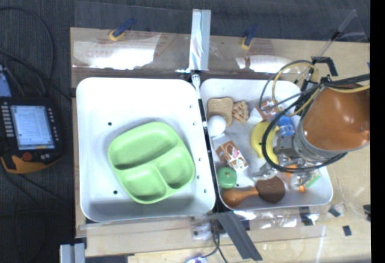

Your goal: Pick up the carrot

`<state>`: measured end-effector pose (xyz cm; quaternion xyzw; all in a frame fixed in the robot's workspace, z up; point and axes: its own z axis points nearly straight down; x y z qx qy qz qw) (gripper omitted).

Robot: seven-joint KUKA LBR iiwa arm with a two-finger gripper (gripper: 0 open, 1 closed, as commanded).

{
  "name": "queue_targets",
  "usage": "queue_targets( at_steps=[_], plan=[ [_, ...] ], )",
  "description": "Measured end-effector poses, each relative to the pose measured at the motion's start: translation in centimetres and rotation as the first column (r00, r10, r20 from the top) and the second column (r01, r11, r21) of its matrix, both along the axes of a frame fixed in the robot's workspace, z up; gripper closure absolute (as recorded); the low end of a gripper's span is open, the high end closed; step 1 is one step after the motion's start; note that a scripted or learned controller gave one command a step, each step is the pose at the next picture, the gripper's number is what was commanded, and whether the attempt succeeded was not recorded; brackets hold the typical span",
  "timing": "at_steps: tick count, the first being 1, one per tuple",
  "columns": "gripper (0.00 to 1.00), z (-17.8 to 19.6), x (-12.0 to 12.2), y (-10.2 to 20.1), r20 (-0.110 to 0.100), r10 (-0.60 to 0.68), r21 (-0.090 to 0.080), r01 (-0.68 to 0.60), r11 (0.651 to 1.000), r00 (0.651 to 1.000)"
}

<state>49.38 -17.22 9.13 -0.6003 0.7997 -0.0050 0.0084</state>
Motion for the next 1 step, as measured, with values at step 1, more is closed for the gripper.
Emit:
queue_targets(
  at_steps=[1],
  plan=[
    [0.0, 0.02, -0.16, -0.06, 0.003, 0.001, 0.001, -0.001, 1.0, 1.0]
  ],
)
